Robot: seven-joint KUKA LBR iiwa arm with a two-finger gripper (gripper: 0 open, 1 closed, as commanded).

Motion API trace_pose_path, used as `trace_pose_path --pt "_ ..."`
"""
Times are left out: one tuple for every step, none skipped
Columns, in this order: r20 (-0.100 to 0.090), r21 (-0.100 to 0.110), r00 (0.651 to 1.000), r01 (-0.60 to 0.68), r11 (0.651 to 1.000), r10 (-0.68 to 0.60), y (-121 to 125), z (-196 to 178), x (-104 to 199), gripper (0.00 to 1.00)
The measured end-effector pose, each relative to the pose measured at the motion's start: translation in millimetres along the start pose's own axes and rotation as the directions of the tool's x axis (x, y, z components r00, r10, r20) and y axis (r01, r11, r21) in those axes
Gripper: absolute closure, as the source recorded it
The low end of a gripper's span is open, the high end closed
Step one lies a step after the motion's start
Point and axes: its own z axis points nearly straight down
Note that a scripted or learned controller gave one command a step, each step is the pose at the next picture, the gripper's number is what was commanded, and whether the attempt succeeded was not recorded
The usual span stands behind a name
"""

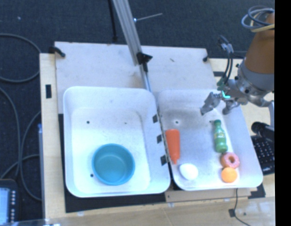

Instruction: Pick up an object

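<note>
My gripper (217, 106) hangs over the back of the right bin (192, 108), fingers spread apart with nothing between them. A green bottle (219, 136) lies just in front of it, near the bin's right side. Below the bottle sit a pink donut (230, 160) and an orange ball (229, 174). An orange carrot (173, 145) lies along the bin's left wall, with a white egg (188, 171) in front of it. A blue bowl (113, 164) rests in the left bin (84, 107).
A metal pole (129, 27) slants up from the bench behind the bins. A black keyboard (264, 147) sits at the right edge. Cables run over the dark floor on the left.
</note>
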Motion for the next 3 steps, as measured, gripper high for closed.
trace_pose_path --pt "0.0 -0.004 1.0 0.0 1.0 0.0 0.6 -2.2 0.0 0.0" --pt "0.003 0.004 1.0 -0.006 1.0 0.006 2.6 61.6 3.8 0.0" --pt "0.003 0.004 1.0 -0.006 1.0 0.006 6.5 121.3 -6.2 0.0"
